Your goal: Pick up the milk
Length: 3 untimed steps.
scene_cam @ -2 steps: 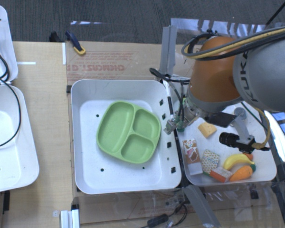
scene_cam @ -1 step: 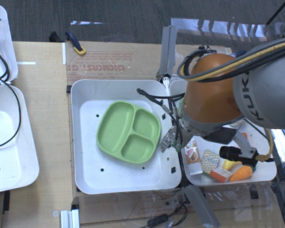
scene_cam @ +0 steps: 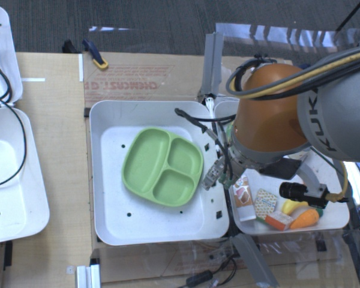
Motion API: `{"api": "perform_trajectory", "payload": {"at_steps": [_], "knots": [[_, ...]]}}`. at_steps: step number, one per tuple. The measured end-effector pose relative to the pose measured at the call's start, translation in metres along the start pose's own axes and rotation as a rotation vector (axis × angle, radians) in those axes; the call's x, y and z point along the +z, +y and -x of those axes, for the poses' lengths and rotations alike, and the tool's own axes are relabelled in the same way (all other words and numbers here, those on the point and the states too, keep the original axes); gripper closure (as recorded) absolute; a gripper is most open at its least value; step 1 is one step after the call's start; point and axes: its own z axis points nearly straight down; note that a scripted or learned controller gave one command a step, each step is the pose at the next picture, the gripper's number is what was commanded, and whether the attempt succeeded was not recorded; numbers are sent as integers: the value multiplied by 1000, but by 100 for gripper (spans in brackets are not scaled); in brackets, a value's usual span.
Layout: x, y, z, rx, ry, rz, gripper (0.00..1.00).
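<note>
The milk (scene_cam: pixel 243 195) is a small white carton with a brown and red label. It lies at the left end of the right bin (scene_cam: pixel 339 221), next to the wall between the two bins. My gripper (scene_cam: pixel 213 176) hangs low over that wall, just left of the carton and by the right rim of the green plate (scene_cam: pixel 162 167). Nothing shows in the gripper. The arm's orange band and grey wrist hide most of the right bin.
The green divided plate lies in the left bin (scene_cam: pixel 108 185). Beside the milk in the right bin are a patterned packet (scene_cam: pixel 265 202), a yellow piece (scene_cam: pixel 291 207), an orange carrot (scene_cam: pixel 306 219) and a red piece (scene_cam: pixel 278 222). Black cables run off the wrist.
</note>
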Motion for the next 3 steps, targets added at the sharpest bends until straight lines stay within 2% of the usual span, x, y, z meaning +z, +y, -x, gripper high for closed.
{"api": "perform_trajectory", "payload": {"at_steps": [1, 2, 3], "knots": [[-9, 0, 2, 7, 0, 0, 100], [1, 1, -3, 130, 1, -1, 100], [27, -25, 32, 16, 1, -1, 100]]}}
